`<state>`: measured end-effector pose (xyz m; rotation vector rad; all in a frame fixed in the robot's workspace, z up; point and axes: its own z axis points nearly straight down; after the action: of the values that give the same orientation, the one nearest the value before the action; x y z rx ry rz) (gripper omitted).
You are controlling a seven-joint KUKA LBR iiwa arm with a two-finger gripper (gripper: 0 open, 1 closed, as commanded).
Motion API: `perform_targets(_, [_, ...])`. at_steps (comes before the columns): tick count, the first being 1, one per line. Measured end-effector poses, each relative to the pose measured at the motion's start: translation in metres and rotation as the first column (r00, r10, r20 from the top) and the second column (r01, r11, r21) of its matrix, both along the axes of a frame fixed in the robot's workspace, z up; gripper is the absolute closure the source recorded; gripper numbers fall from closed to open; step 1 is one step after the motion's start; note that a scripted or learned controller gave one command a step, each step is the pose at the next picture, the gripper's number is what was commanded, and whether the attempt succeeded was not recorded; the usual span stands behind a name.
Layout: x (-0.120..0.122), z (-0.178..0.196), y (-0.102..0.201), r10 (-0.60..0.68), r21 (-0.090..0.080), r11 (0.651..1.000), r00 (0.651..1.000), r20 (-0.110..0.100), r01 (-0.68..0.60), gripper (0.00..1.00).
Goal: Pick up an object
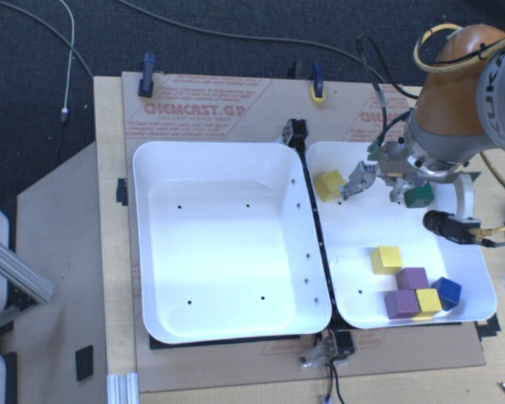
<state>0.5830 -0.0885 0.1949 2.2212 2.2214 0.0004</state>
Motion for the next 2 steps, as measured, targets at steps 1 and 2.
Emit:
perform_targets(1, [0.017, -0.111, -0.066, -0.004, 0.000, 1.000, 1.000, -0.004, 0.004, 0.00])
perform_targets(2, [-0.036, -0.107, -0.076, -0.003, 0.000, 1.000, 1.000, -0.001, 0.003, 0.00])
